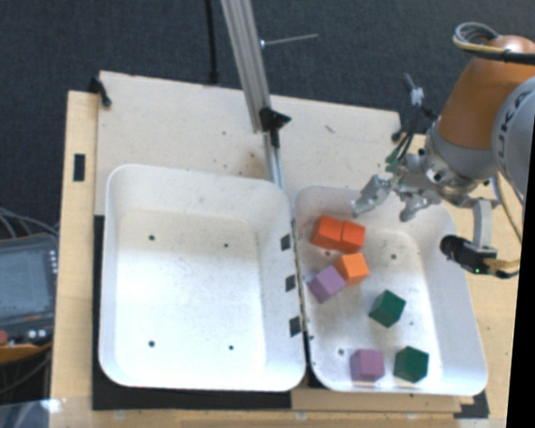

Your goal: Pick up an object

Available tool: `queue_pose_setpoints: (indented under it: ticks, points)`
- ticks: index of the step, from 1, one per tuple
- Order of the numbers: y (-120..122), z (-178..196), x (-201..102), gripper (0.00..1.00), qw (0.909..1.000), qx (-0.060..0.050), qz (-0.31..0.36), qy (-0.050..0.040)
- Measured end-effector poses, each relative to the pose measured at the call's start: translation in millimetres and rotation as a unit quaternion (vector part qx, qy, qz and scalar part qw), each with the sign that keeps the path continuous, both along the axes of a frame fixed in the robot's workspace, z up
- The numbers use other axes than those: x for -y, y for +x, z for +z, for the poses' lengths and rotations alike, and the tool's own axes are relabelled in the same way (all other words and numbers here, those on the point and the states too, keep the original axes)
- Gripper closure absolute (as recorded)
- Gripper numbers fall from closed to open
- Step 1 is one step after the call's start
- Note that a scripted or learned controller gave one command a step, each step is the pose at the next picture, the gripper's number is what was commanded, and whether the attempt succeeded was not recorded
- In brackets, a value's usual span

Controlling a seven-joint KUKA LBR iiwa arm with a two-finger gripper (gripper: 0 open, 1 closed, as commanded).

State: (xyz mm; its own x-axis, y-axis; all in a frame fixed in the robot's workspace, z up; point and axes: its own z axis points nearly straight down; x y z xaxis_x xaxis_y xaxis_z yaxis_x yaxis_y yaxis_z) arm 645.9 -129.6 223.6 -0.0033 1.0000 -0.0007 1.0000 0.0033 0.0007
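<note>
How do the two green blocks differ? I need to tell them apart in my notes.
The upper green block sits mid-bin, turned diagonally; the lower green block sits near the bin's front rim, squarer to it. The lower one has a purple block beside it; the upper stands alone. Both are dark green cubes of similar size.

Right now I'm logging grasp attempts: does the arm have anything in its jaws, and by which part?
Nothing is held. The two-finger gripper hangs open over the far edge of the right shallow white bin, with no block between its jaws.
</note>
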Motion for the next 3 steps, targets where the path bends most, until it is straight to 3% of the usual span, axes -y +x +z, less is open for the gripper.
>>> queue_pose_setpoints:
  ticks: [1, 3]
  points:
    - [0, 0, 0, 0.0, 1.0, 0.0, 0.0, -0.0003]
    - [16, -96, 5, 0.0, 1.0, 0.002, -0.001, 0.0006]
